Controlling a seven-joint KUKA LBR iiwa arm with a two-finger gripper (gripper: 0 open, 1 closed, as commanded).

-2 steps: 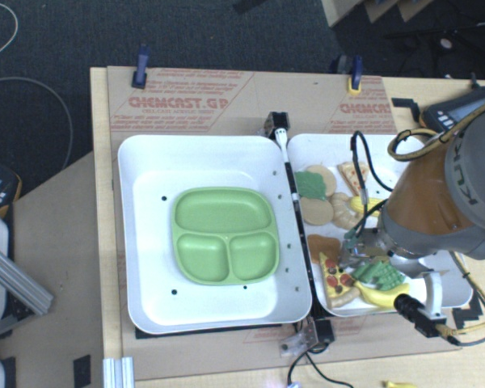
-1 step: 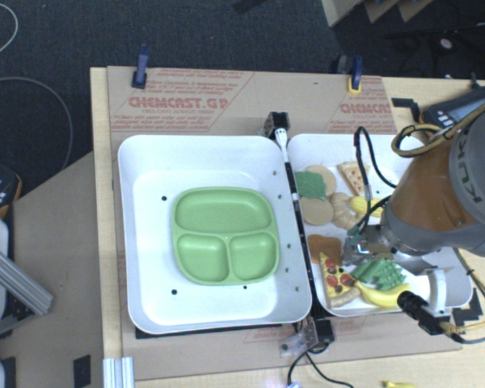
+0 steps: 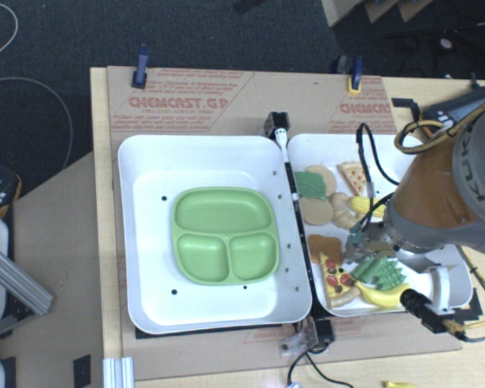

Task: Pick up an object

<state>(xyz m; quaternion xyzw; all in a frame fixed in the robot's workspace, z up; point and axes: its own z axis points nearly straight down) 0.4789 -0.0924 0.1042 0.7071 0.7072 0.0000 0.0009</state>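
Observation:
The right bin (image 3: 307,148) holds several toy foods. They include a green leaf piece (image 3: 311,183), a tan round cookie (image 3: 314,211), a cracker-like wedge (image 3: 353,176), a yellow piece (image 3: 360,204), a brown slab (image 3: 324,244), a pizza slice (image 3: 335,278), a green leafy piece (image 3: 383,272) and a banana (image 3: 378,297). My gripper (image 3: 362,244) is low over the middle of this pile, just above the green leafy piece and right of the brown slab. The arm's wrist hides what lies directly under the gripper.
The left bin (image 3: 137,217) carries a light green divided plate (image 3: 225,234) at its centre. A black clip (image 3: 278,124) sits where the bins meet at the back. Cables (image 3: 364,148) loop over the right bin's far side. The grey and orange arm (image 3: 440,192) covers that bin's right half.

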